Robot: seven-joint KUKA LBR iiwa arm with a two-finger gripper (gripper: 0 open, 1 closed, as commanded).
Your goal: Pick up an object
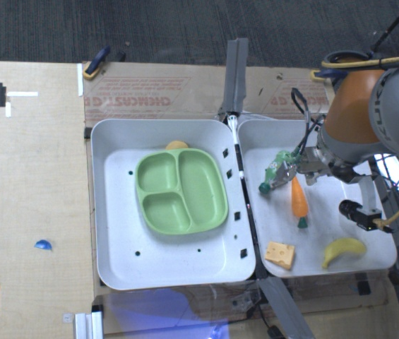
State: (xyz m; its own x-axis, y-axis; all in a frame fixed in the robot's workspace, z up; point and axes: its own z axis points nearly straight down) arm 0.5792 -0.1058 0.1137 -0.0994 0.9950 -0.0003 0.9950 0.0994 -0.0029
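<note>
From the green tray (182, 191) in the left bin (111, 210) I looked right to my gripper (278, 174), pinching a crumpled green-white thing (282, 164) beside the carrot (298, 200), and judged a slow, straight lift best.

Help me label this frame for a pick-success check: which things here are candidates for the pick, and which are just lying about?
Candidates for the pick, in the right bin:
- carrot
- cheese wedge
- banana
- green leafy item, at the gripper

Lying about:
- green divided plate in the left bin
- yellow item behind the plate
- small blue piece on the bench
</note>
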